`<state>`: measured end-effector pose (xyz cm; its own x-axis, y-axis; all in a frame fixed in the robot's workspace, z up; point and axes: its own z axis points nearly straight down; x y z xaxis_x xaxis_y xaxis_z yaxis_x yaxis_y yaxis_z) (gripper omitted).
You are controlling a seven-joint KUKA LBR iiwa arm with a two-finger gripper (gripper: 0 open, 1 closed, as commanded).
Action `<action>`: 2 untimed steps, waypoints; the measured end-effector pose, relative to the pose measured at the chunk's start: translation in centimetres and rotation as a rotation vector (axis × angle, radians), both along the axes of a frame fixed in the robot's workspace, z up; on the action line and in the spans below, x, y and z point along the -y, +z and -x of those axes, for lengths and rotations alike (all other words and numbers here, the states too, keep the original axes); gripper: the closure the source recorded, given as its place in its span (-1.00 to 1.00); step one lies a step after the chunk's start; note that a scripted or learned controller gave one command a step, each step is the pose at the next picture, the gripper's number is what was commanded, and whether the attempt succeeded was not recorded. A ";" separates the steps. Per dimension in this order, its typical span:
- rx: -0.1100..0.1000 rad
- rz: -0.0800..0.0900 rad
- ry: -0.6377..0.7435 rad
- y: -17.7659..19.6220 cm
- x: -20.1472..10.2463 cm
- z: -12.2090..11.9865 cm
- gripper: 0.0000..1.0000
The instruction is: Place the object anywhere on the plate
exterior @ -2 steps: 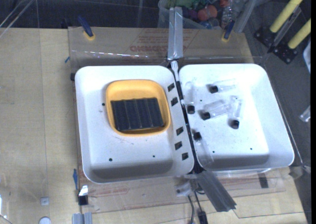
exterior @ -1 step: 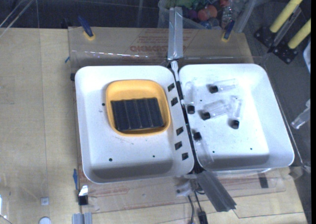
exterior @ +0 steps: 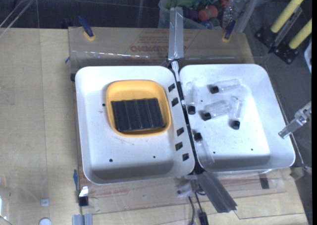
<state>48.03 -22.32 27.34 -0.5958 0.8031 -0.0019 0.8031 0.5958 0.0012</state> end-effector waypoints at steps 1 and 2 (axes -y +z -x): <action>-0.001 -0.001 0.341 -3.1 0.0 -0.5 -1.00; 0.005 0.004 0.651 0.3 0.0 -2.6 -1.00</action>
